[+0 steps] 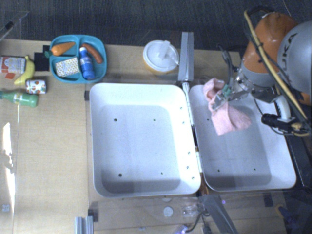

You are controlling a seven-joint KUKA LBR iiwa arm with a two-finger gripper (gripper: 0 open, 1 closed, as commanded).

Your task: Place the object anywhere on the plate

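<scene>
The pick-up step was judged to be in hand: the gripper (220, 97) was seen closed on the pink cloth (228, 117), which hung over the back of the right bin (273, 177). A carry to a plate would be called for next. A wooden bench (48, 155) bore a blue divided plate (99, 47) beyond the left bin (141, 145).

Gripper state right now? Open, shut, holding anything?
Two-finger gripper: over the crumpled pink cloth in the right white bin; open or shut cannot be told, so a grasp isn't confirmed.
</scene>
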